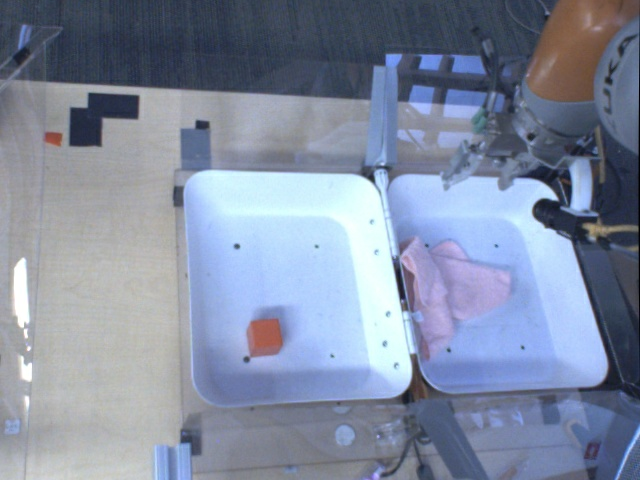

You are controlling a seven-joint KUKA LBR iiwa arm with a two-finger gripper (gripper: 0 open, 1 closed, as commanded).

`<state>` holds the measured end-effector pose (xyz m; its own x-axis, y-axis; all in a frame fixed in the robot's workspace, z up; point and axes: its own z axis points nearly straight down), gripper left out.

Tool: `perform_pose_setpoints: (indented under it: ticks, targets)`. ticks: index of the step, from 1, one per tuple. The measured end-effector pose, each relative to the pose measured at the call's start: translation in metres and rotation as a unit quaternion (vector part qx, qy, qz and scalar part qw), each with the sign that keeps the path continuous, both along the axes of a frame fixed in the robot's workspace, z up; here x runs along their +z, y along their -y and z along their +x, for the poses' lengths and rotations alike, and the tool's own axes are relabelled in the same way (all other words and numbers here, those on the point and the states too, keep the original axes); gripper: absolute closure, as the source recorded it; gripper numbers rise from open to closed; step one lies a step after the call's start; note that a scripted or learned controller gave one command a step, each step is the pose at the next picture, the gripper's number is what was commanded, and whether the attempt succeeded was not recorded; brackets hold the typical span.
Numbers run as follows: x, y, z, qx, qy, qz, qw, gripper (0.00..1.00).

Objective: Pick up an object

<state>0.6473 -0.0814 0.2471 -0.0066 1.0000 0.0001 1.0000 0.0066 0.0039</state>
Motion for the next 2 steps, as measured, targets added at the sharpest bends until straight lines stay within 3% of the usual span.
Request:
perform_pose_setpoints:
  ticks: [1,2]
  targets:
    - [-0.09,0.064,-0.026,0.072,0.0,-0.0008,0.9974,0.0]
    - [-0.09,0.116,-0.074,0.071,0.002,-0.0017,0.9975,0.0]
